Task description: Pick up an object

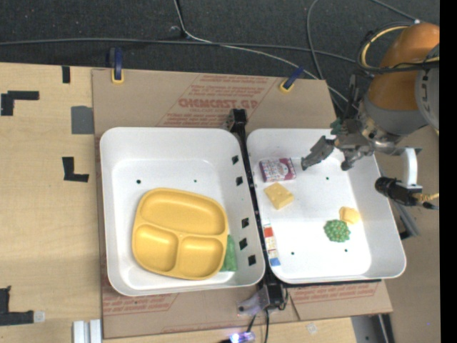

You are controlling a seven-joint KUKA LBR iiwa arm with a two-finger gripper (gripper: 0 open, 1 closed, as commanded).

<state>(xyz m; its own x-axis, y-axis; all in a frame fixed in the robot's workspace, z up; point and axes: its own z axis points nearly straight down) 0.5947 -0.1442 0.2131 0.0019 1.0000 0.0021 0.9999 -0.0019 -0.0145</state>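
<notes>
White plastic bins: we see two shallow bins side by side on a brown cardboard sheet (207, 98); the left bin (114, 191) and the right bin (382, 252) meet at a dark divider down the middle.
Yellow tray: in the left bin we see a yellow compartment tray (178, 231) with one long section at the far side and two smaller ones at the near side; a sliver of something green (230, 254) shows at its right edge.
Objects to pick: all of these lie in the right bin. We see a small purplish-pink packet (276, 168) at the far left of that bin, a pale yellow wedge (279, 196) just near of it, a bumpy green piece (338, 230) toward the near right, and a small yellow-orange piece (349, 215) just beside the green one, on its far right. A thin item with red and blue marks (270, 245) lies along the bin's left wall.
Arm: we see the grey arm (403, 70) with its orange band come in from the right, its wrist over the far right part of the right bin.
Gripper: the gripper (330, 156) points left and down over the far half of the right bin; its two dark fingers (314, 156) stand spread apart with nothing between them.
Gripper and objects: it sits to the right of the purplish-pink packet, apart from it, and well apart from the green piece.
</notes>
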